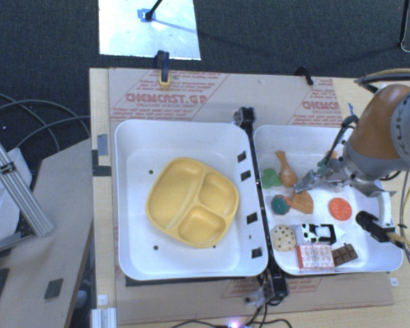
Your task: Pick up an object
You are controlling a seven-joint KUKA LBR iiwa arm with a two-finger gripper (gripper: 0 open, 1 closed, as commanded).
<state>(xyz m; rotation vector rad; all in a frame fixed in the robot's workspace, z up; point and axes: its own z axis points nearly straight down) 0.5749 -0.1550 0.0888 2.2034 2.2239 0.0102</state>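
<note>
The gripper (306, 183) is low over the right bin (372, 262), with its dark fingers pointing toward the left of the view, and it is not possible to tell from this angle if they are spread or closed, or if anything is between them. Its tip is just above the orange wedge piece (302, 201), which looks like toy pizza or bread, flat and rough, with its point turned upward toward the gripper. A little up and left lies the chicken leg toy (285, 169), smooth and tan, with its long axis running from upper left to lower right. Beside it are a green round piece (270, 178) and a teal ball (280, 204). Farther away are an orange disc (339, 208), a cookie (283, 238), a black-and-white cow figure (317, 234), a pink wafer (314, 255) and a brown chocolate piece (344, 254). In the left bin (133, 262) a yellow divided plastic tray (193, 201) rests, well apart from the gripper.
</note>
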